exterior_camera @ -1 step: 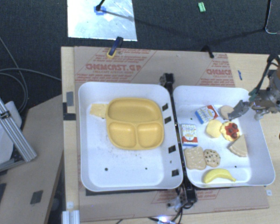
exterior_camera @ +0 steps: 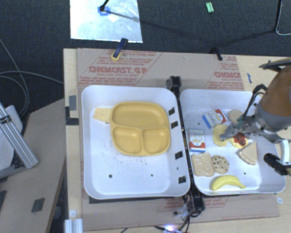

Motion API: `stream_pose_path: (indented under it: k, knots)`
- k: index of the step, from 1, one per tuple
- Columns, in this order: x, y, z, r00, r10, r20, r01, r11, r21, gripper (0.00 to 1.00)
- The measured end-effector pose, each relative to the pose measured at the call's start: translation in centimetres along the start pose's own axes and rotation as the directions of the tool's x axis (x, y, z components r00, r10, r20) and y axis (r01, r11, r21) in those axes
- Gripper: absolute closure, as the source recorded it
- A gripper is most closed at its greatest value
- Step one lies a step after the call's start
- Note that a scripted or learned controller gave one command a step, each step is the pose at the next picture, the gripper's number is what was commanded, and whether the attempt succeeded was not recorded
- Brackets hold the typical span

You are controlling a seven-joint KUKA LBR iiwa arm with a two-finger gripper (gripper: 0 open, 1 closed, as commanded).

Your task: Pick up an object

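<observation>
Yellow plastic dominates the left white bin [exterior_camera: 94,178], where a three-compartment tray [exterior_camera: 138,128] is laid near the middle, with a pale yellow flat square piece [exterior_camera: 102,114] tucked against its upper left corner. The right white bin [exterior_camera: 194,98] is filled with small toy foods. A yellow plastic banana [exterior_camera: 227,182] is seen near the front wall, with a chocolate-chip cookie [exterior_camera: 220,164] and a pale cracker [exterior_camera: 202,163] just behind it. A small white carton with red and blue print [exterior_camera: 197,141] is set next to the divider, and a blue-and-white carton [exterior_camera: 214,117] lies further back. A pale wedge-shaped piece [exterior_camera: 248,154] is placed towards the right side.

The grey arm with its orange band [exterior_camera: 280,89] is reached in from the right, and the gripper [exterior_camera: 232,132] is lowered among the toys in the middle of the right bin, over a round yellow piece [exterior_camera: 218,137] and a small red item [exterior_camera: 240,141]. Whether the gripper is released or clenched cannot be told, and no object can be confirmed as grasped.
</observation>
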State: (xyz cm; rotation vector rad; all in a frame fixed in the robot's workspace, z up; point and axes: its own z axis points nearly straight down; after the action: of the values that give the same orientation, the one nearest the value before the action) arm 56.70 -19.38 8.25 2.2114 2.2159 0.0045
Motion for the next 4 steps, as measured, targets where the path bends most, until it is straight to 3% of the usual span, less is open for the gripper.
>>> stream_pose_path:
  k: [1, 2, 3, 4]
  knots:
    - [2.9, 6.0, -0.6, 1.000, 0.000, -0.007, 0.000, 1.000, 0.026, 0.00]
    - [-1.6, 3.7, -2.9, 1.000, 0.004, -0.003, -0.004, 1.000, 0.008, 0.00]
    - [2.4, 4.2, -0.1, 1.000, -0.004, -0.005, 0.004, 1.000, 0.008, 0.00]
    - [8.5, 7.2, -0.3, 1.000, -0.009, -0.007, 0.009, 1.000, 0.005, 0.00]
